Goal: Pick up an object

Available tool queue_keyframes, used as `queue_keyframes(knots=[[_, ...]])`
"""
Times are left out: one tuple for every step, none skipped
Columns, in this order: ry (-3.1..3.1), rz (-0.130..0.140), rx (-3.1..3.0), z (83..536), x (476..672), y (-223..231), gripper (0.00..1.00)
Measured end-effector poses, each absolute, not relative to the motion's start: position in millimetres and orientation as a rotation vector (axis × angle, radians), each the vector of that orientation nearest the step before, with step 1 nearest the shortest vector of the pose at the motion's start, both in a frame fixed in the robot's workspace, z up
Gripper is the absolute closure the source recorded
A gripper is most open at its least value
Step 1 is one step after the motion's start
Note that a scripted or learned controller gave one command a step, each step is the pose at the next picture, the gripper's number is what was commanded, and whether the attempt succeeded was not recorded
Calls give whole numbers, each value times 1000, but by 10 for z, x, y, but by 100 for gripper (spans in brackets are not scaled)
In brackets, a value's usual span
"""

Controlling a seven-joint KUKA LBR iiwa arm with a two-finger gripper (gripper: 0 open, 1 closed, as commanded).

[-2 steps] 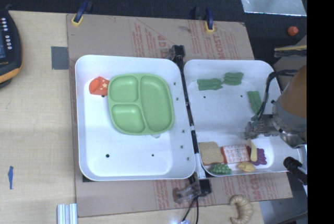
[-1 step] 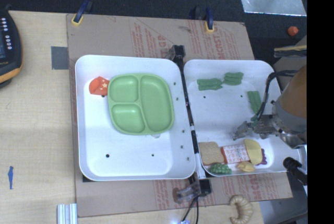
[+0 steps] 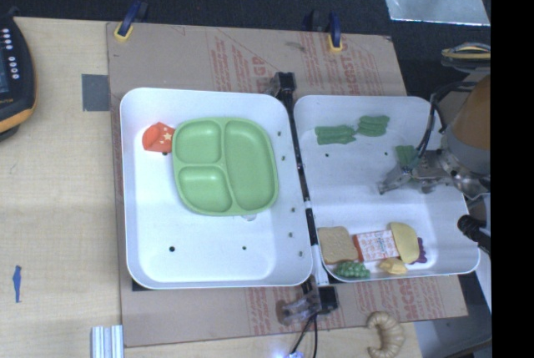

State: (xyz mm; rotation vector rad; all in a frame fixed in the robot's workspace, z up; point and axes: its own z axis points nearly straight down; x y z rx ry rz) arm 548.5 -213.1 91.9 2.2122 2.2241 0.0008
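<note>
Landmark: right shallow white bin [image 3: 367, 110]. The grey arm with the orange band [image 3: 476, 127] comes in over its right wall, and the two-finger gripper [image 3: 399, 181] sits low over the bin floor at mid-height, right of centre. The metal fingers [image 3: 389, 184] look splayed out to the left with nothing between them; at this resolution I can't tell how wide the gap is.

Open room: the bare floor strip across the middle of the bin, left of the gripper, is the only free run. Pickable items crowd two edges:
- Far wall: two flat dark green leaf-like pieces [image 3: 335, 134] and [image 3: 373, 125], side by side, and a smaller green piece [image 3: 406, 154] just behind the gripper, close to the fingers.
- Near wall: brown bread-slice toy [image 3: 337, 244], small green bumpy cluster [image 3: 355, 269] touching its near edge, red-and-white printed packet [image 3: 380, 245], yellow wedge-shaped piece [image 3: 405, 240], all packed in a row against the rim.

Packet print is too small to read.

Left of the landmark: second white bin [image 3: 142, 248] touching it wall to wall. It holds a light green three-compartment plastic plate [image 3: 225, 166] and a red object with a yellow mark [image 3: 157, 137] tucked at the plate's left edge. The near half of that bin's floor is bare.

The brown cardboard sheet [image 3: 209, 56] under both bins has faint red printing, unreadable.
</note>
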Motion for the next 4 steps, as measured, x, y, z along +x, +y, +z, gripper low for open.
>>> queue_keyframes(knots=[[2228, 7, 2206, 1170, 6339, -1824, 0], [2232, -4, 2213, 1258, 6294, -1855, 100], [2234, -5, 2212, 1254, 6293, -1855, 0], [2226, -6, 2222, 1062, 6146, -2133, 0]])
